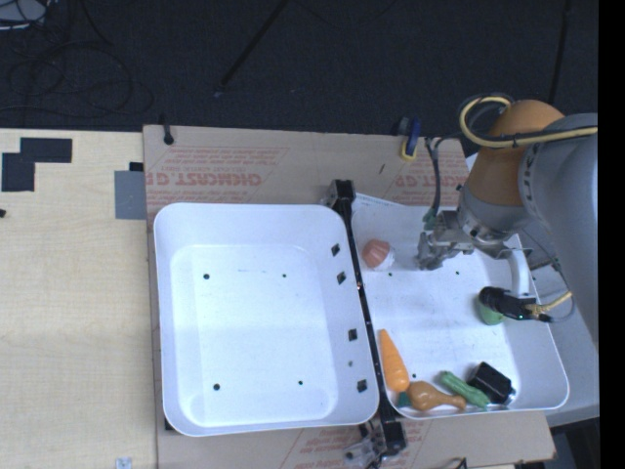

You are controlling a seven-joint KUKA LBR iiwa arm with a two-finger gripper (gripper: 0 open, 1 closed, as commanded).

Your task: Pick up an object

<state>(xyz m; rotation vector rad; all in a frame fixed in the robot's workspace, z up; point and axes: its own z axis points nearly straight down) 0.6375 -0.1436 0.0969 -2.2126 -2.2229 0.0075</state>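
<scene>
Hand poised over the right bin, pink ball to its left

The hand (437, 250) hangs low in the upper part of the right bin (547, 360); whether it is open or closed I cannot tell, and nothing shows in its grip; the pink ball (377, 253) lies just beside the hand, on the side toward the left bin (244, 218); farther from the hand, toward the near wall, lie an orange carrot (393, 360) and a black block (490, 381)

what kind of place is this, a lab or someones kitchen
Most likely a robotics lab bench: a grey arm reaches over two white bins taped onto cardboard, with toy food such as a carrot inside.
</scene>
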